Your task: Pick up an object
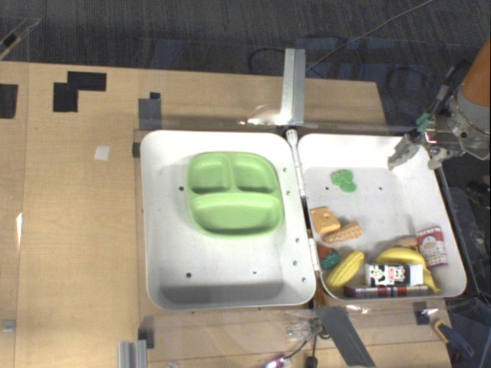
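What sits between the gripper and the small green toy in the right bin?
Nothing. In the camera view, the gripper hovers at the right bin's upper right corner, and the stretch to the green toy is bare white floor.

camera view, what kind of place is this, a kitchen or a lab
Most likely a robotics lab: two white bins fixed to a wooden bench, toy food like a banana, and a gripper reaching in.

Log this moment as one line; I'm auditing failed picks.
phase: pre-grasp | gripper: over right bin far corner, nothing held | green tray: left bin | toys: right bin near end
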